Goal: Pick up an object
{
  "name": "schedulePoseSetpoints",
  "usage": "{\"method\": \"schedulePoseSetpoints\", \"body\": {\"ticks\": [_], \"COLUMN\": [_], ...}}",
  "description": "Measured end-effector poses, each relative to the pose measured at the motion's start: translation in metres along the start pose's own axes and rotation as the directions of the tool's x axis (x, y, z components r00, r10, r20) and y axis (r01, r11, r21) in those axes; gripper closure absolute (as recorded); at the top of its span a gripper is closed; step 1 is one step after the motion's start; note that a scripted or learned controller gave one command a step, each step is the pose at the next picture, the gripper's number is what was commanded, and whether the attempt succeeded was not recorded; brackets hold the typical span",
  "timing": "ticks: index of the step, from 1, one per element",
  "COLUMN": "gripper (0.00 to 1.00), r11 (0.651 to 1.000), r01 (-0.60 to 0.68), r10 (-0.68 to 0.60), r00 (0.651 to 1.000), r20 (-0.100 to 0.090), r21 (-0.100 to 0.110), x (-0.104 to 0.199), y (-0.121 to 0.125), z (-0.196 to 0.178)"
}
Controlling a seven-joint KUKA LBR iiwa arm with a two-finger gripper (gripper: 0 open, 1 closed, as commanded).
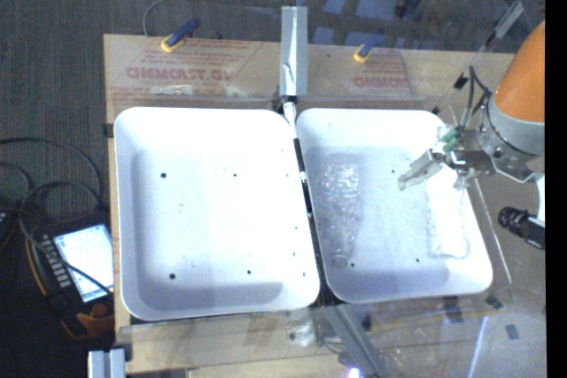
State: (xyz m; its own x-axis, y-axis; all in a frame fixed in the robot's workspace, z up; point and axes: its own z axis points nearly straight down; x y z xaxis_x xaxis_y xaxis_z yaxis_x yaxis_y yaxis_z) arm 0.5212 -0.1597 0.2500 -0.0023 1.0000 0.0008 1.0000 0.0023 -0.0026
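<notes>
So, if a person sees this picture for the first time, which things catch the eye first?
First, the two white bins side by side: the left bin and the right bin. Next, the arm's orange band at the right edge, with the gripper over the right bin. Last, a clear plastic bottle lying in the right bin, near its left wall.

Red letters are printed on the brown board (177, 75) behind the left bin. They look like "CHEMCAST", but they are faint and partly blurred. More red letters sit behind the right bin (381, 82), too blurry to read.
</notes>
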Motion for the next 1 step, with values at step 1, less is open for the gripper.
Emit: {"method": "schedulePoseSetpoints", "body": {"ticks": [1], "gripper": [0.00], "r11": [1.000], "r01": [0.005], "r10": [-0.005], "r00": [1.000], "r20": [0.003], "r21": [0.001], "x": [-0.0647], "y": [0.0375], "z": [0.0513]}}
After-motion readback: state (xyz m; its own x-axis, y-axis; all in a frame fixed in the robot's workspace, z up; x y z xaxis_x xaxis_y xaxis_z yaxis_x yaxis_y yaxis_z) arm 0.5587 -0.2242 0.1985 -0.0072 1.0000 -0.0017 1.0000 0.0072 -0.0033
